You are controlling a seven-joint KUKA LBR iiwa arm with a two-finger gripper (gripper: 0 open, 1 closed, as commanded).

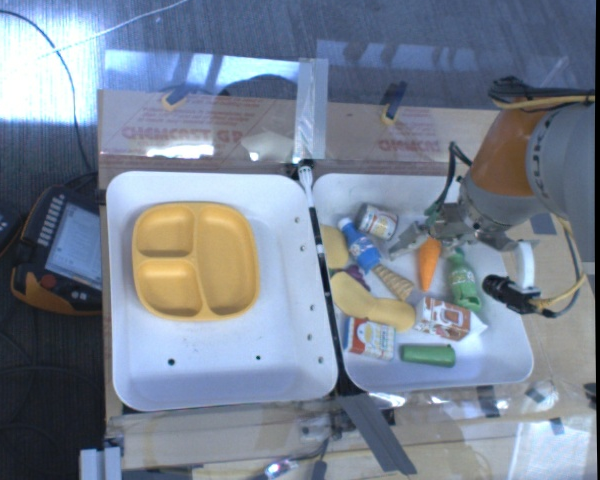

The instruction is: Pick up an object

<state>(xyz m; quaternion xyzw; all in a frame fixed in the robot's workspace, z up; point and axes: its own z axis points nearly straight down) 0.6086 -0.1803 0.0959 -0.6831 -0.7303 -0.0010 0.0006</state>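
Tool (437, 230) hangs low over the right bin (510, 363), its tips just above the orange carrot (428, 261); whether it is open or closed cannot be told, since the wrist hides much of it. From the carrot, a green bottle (464, 281) lies at 3 o'clock, a small carton (443, 319) at 6, a green marker (427, 354) beyond it, a tin can (378, 222) at 10. At far left, the left bin (280, 368) carries a yellow divided plate (195, 259).
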